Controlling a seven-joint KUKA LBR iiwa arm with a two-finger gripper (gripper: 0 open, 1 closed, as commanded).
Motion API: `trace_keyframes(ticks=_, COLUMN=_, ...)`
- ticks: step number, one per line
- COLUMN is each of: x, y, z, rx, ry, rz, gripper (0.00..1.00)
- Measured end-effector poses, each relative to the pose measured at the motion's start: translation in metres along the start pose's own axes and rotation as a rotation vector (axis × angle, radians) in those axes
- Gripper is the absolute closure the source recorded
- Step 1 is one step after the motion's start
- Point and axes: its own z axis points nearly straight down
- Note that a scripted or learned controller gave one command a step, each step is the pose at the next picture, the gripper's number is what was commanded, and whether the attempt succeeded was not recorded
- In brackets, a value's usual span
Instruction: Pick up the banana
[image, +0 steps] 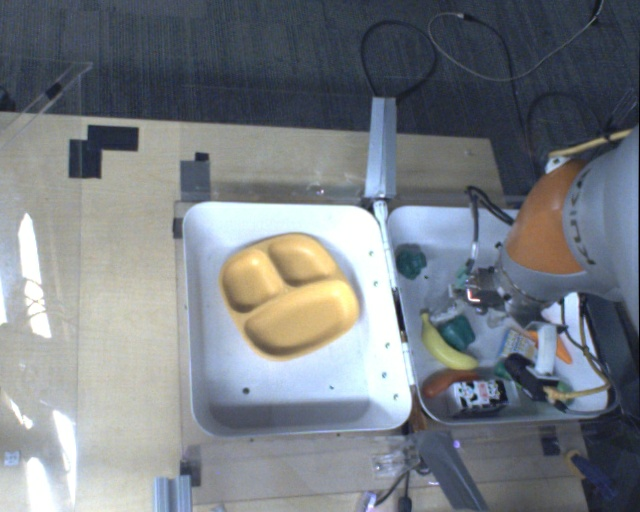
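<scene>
The banana (445, 346) lies in the right bin (432, 228), low and toward that bin's left wall, curved, running from upper left down to lower right. A small green object (459, 330) sits just beside its upper right flank, close enough that contact cannot be ruled out, and a darker teal object (411, 262) lies apart from it higher in the same bin. Below the banana, at the bin's lower edge, a reddish-brown item (440, 383) and a black-and-white item (478, 393) crowd together. The left bin (200, 330) carries a yellow divided tray (289, 294) at the centre of the frame. The arm enters at right, its orange band (545, 230) well above the bin floor, and the gripper (481, 293) hangs among cables to the upper right of the banana, near but not over it. Whether it is spread or closed cannot be told from this angle, and nothing is seen held in it. Judged stage: approach, before any grasp; the banana remains on the bin floor. The next move calls for a shift toward the lower left to centre over the fruit, an orientation across its narrow width, and a descent that avoids the neighbouring green object.
</scene>
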Motion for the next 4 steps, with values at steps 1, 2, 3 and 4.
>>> trace_keyframes(ticks=1, x=0.007, y=-0.015, z=0.017, rx=-0.013, ry=0.000, rz=-0.046, gripper=0.00)
trace_keyframes(ticks=2, x=0.007, y=-0.053, z=0.017, rx=-0.017, ry=-0.001, rz=-0.017, gripper=0.00)
trace_keyframes(ticks=3, x=0.010, y=-0.051, z=0.005, rx=-0.022, ry=0.001, rz=-0.021, gripper=1.00)
trace_keyframes(ticks=4, x=0.076, y=0.035, z=-0.079, rx=-0.003, ry=0.001, rz=0.050, gripper=1.00)
